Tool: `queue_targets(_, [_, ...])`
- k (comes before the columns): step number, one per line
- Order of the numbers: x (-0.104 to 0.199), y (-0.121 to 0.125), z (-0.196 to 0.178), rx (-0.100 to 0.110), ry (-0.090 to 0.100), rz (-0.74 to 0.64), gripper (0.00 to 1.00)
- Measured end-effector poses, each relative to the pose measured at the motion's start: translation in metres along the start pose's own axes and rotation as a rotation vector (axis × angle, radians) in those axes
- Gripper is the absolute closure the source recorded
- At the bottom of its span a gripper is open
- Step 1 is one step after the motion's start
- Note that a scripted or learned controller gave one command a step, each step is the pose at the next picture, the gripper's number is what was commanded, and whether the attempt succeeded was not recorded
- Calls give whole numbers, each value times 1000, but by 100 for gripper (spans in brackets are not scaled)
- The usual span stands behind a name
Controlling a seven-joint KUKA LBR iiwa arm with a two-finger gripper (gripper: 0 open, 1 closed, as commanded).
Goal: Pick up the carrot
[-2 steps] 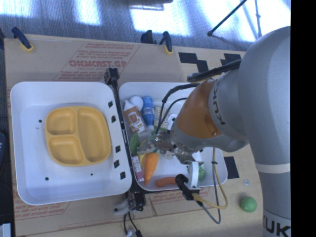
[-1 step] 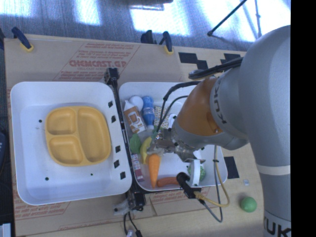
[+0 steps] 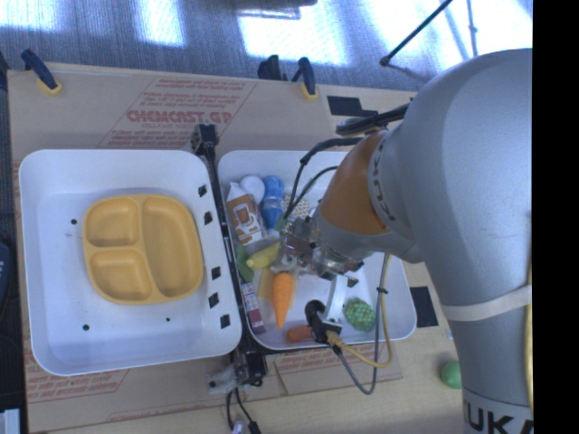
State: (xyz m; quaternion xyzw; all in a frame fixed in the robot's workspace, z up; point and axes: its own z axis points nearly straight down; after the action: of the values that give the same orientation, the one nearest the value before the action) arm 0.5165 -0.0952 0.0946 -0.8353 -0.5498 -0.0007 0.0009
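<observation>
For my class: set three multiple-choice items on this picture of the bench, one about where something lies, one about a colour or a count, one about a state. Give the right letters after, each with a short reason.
1. Where does the carrot lie?
A. in the right bin
B. in the left bin
C. on the yellow tray

2. How many compartments has the yellow tray?
A. two
B. three
C. five

3. What state is the carrot in?
A. lifted above the bin
B. lying on the bin floor
C. standing upright on the tray

Answers:
1 A: the carrot sits among the items in the right bin, below the gripper.
2 B: two compartments above and beside, one below left.
3 B: it lies flat on the white floor, with nothing gripping it.
</observation>
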Motion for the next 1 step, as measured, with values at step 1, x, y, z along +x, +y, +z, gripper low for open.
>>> queue_targets(1, [-1,-2,3,5,-2,0,0])
